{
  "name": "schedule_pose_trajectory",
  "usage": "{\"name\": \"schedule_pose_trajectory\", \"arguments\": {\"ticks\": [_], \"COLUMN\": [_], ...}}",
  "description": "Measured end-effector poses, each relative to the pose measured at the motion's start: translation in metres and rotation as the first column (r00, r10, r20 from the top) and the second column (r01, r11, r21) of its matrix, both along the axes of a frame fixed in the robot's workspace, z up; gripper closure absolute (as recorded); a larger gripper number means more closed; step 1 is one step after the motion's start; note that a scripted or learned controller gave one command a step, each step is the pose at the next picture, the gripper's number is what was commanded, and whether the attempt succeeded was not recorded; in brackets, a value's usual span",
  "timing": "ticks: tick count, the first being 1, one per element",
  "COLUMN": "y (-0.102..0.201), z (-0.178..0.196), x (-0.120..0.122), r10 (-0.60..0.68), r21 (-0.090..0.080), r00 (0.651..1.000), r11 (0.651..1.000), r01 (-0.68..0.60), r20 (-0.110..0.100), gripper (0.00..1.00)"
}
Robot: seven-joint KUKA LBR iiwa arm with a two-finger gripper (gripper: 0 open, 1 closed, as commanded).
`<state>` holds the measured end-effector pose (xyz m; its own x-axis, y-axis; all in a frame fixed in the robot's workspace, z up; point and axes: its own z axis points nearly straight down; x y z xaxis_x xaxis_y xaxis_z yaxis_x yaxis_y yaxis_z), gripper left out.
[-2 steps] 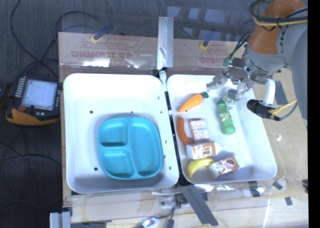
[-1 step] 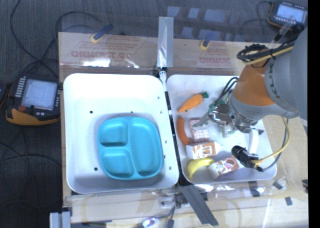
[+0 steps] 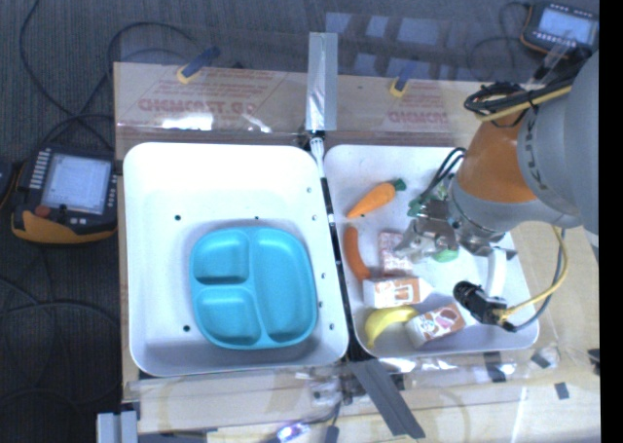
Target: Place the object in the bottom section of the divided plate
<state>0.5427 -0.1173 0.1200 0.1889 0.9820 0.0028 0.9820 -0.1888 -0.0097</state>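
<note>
You've got two white bins side by side on the bench (image 3: 136, 110). Left bin (image 3: 156, 188) holds the blue divided plate (image 3: 255, 285), sitting toward 6 o'clock of that bin, all three sections bare. Right bin (image 3: 516, 334) holds the loose items: toy carrot (image 3: 376, 199) at about 11 o'clock, an orange sausage-like piece (image 3: 355, 251) along the left wall at 9, a small pink-and-white packet (image 3: 394, 251) near the middle, a white carton (image 3: 391, 291) just below it, a yellow banana-like piece (image 3: 384, 322) at 7, and a small box (image 3: 435, 324) beside it at 6. The arm (image 3: 506, 164) comes in from 3 o'clock, and the pincer (image 3: 428, 237) sits low over the middle of the right bin, just beside the packet. Can't tell whether it's open or closed, or whether it's gripping anything. Handheld controller (image 3: 63, 193) lies on the floor at 9 o'clock of the bench.
</note>
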Motion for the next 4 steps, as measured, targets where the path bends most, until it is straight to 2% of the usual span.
{"name": "schedule_pose_trajectory", "arguments": {"ticks": [1,2,3,4], "y": [-0.029,-0.046,-0.087,-0.073], "z": [0.119,0.176,0.314,0.241], "x": [-0.013,-0.046,-0.053,-0.059], "r10": [-0.559,-0.519,-0.571,-0.509], "r21": [-0.01,-0.009,-0.009,-0.01], "r00": [0.829,0.855,0.821,0.861], "r11": [0.829,0.855,0.821,0.861], "r01": [0.559,0.519,0.571,0.509], "r20": [0.007,0.006,0.009,0.006], "gripper": [1.0,1.0,1.0,1.0]}}
